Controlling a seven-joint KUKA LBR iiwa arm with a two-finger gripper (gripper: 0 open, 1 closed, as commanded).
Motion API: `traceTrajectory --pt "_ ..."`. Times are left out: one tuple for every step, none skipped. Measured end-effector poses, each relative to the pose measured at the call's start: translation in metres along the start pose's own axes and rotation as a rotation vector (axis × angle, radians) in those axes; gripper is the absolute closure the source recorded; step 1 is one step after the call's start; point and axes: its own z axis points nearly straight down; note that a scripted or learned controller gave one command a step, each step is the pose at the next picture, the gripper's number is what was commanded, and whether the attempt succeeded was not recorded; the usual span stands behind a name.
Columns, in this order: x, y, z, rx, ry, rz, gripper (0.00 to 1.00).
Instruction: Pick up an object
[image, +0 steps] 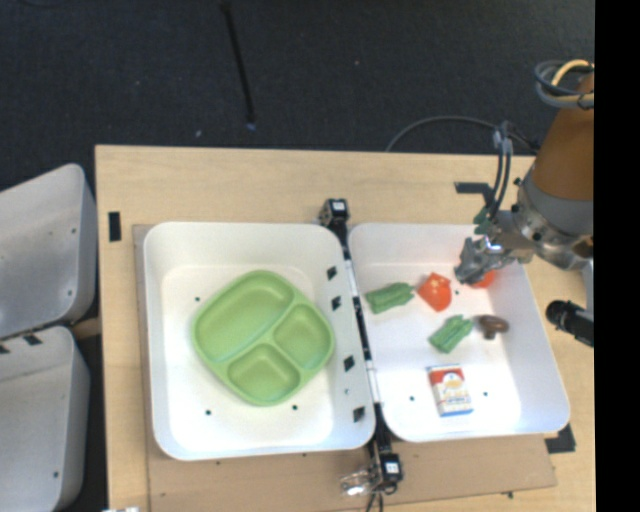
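Note:
My gripper (476, 264) hangs over the back right part of the right bin (520, 400). A small red-orange piece (485, 280) peeks out right under it; contact between them is unclear. Just to the left lies an orange-red object (434, 291). A green oblong piece (389, 297) rests near the bin's left wall. A second green piece (450, 333) lies mid-bin, with a small brown object (491, 324) beside it on the right. A little red and white box (450, 390) sits toward the front.
The left bin (170, 400) holds a green divided plate (263, 337). A black divider with clips (352, 330) runs between the bins. Cables (440, 130) loop behind the right bin. White chair parts (40, 260) stand at the far left.

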Motion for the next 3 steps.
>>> traceTrajectory --pt "0.048 0.02 -0.005 0.003 0.002 -0.003 1.0" --pt "0.1 0.035 -0.008 0.004 0.002 -0.003 1.0" --pt "0.152 0.061 -0.002 0.003 0.001 -0.002 1.0"
